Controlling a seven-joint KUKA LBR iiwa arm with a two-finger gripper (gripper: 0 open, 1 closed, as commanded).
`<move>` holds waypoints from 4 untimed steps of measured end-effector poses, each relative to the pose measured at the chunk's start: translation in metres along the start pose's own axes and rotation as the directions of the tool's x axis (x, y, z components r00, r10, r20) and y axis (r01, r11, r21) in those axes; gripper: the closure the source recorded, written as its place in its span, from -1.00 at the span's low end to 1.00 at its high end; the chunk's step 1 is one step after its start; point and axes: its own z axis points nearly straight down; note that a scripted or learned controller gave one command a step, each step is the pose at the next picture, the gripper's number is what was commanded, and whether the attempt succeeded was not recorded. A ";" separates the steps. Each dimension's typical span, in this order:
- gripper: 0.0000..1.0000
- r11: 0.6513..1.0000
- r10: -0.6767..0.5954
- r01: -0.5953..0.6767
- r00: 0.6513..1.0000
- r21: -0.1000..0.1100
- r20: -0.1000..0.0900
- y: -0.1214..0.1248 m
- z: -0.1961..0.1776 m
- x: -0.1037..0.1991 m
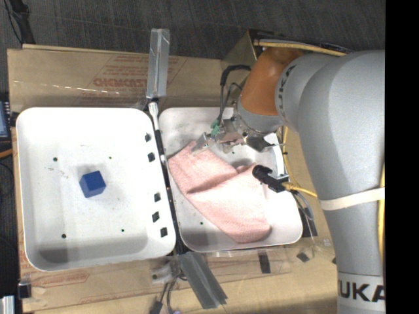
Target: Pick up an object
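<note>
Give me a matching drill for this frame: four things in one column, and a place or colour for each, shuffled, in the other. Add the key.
Things:
1. blue cube
2. pink cloth
3. hand
4. orange band

Descriptions:
A. over the far end of the right bin, above the cloth's upper corner
B. on the arm, just above the wrist
C. alone on the floor of the left bin
D. spread aslant across the right bin's floor

Pairs: 1-C, 2-D, 3-A, 4-B
</note>
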 end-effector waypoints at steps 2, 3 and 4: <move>1.00 1.000 -0.013 0.013 1.000 -0.001 -0.001 -0.042 -0.002 -0.033; -1.00 1.000 -0.013 0.013 1.000 -0.001 0.000 -0.042 -0.002 -0.034; -1.00 0.998 -0.060 0.060 0.998 -0.005 0.001 -0.027 0.008 -0.066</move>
